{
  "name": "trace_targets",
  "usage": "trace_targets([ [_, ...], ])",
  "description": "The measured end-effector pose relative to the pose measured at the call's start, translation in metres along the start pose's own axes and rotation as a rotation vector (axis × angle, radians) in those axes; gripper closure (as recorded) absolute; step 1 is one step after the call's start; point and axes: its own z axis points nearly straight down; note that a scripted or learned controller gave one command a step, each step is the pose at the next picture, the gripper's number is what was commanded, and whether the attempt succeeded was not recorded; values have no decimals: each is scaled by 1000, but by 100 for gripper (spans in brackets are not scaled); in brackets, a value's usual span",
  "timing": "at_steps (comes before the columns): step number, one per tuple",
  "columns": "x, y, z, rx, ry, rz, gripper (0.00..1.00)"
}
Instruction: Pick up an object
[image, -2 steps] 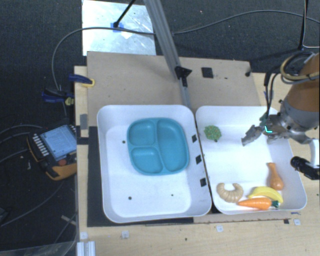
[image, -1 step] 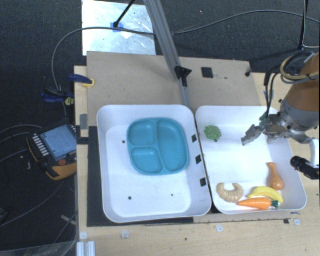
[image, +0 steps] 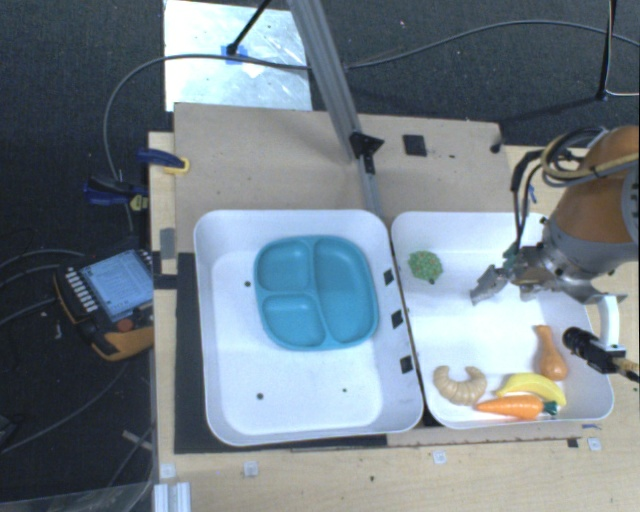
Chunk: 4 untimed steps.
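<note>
Two white bins sit side by side on the bench, and the arm is in over the right bin, grey with that orange band showing near the picture's right edge. The gripper hangs above bare white floor, its dark fingers pointing out toward the left bin. From this slant I cannot tell whether those fingers are apart or together, and nothing shows between them.

Just out past the fingertips, toward the dividing wall and a little farther from me, lies a small green broccoli, near but not touching. Everything else is on the near side of the fingers, well apart from them: a pale croissant curled by the near wall, a carrot lying flat just beside it, a banana touching the carrot's far side, and an orange-brown gourd-shaped piece behind the banana, under the wrist.

Over in the left bin, a blue divided plate lies flat, three compartments, well away from the fingers.
</note>
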Motion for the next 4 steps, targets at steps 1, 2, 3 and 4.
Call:
trace_targets([
  [1,3,-7,61,3,1,1,0],
  [2,3,-5,67,-4,0,1,0],
  [3,3,-2,54,-12,-2,1,100],
  [4,2,9,-4,-8,-2,-3,100],
])
